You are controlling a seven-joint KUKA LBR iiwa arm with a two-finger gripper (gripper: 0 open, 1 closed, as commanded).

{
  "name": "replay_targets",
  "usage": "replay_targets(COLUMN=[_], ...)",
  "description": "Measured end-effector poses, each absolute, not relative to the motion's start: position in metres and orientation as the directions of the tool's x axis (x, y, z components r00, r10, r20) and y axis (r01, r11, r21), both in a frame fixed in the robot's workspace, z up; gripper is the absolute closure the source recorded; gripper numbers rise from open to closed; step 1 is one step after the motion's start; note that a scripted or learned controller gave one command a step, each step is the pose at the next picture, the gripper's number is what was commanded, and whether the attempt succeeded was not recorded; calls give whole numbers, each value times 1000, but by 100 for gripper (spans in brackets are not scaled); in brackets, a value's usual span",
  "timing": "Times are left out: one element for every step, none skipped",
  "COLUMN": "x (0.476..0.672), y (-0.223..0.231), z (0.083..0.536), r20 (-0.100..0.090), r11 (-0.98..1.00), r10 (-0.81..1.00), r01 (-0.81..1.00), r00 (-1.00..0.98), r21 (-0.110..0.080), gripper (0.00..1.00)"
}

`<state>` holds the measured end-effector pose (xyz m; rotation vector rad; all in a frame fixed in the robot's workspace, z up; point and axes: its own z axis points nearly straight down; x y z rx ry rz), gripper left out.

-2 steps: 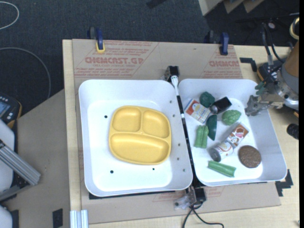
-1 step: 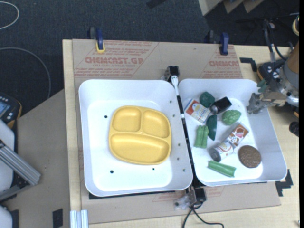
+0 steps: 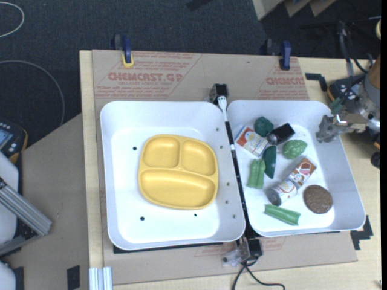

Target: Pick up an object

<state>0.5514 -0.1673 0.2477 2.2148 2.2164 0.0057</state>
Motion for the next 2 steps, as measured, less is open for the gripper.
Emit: replay_targets(x=[552, 553], y=[-167, -167], z=[258, 268], r20=[-4, -6], r11=[1, 2], r10=[1000, 1000], r01=[1000, 1000], r00=[-1, -2], r21=[11, 14], gripper=[100, 100])
